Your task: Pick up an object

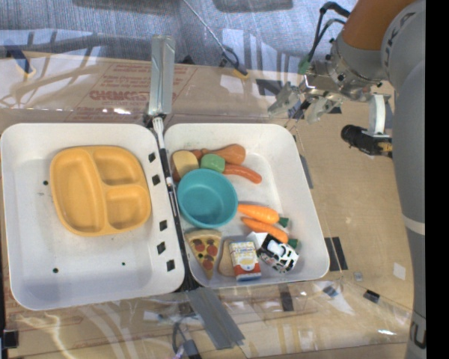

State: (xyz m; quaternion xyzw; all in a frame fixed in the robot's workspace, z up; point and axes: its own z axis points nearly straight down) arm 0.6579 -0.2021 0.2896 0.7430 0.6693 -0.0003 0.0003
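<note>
Up beyond the far right corner of the right bin (308,200), the gripper (303,107) hangs over the bench with nothing between its fingers, which look spread apart. Working back from the near edge of that bin: a pizza slice (203,250), a small juice carton (244,259) whose print is too small to read, and a black-and-white cow toy (278,254) sit along the front. Behind them lie two carrots (263,219), just beside a teal bowl (207,197) at the bin's left wall. Farther back are a sausage (243,173), a chicken drumstick (226,155) and a bread piece (184,161), crowded together. The left bin (22,223) carries a yellow divided plate (99,188).
</note>
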